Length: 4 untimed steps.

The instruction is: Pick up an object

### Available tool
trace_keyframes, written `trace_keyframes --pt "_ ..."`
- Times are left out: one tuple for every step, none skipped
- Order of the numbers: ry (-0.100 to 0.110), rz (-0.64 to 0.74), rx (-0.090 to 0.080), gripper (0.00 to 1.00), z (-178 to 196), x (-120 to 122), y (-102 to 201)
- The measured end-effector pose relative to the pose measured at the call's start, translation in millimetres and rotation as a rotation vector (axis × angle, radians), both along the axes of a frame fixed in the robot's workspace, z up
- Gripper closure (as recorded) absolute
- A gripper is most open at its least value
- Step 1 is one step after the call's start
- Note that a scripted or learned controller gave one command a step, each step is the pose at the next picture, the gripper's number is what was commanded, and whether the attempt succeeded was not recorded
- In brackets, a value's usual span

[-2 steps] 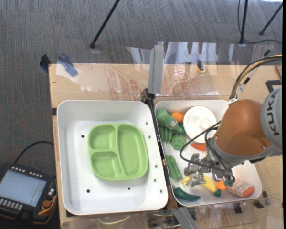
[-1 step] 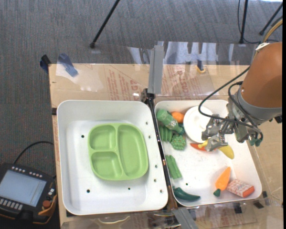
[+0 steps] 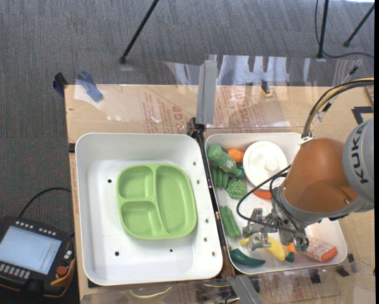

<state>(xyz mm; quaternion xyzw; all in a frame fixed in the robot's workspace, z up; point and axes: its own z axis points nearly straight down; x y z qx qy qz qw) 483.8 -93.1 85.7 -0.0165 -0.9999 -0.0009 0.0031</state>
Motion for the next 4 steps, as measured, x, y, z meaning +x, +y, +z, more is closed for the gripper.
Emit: trace_keyframes --pt "-0.003 -0.071 0.0 1.0 20.1 12.6 0.0" --pt "-0.002 -0.07 0.0 0.0 19.6 12.3 0.2" --pt "-0.025 -0.108 -0.007 0.0 6.7 -2.4 4.1" --pt "-0.012 -0.102 -0.003 1.0 11.8 -5.1 6.4"
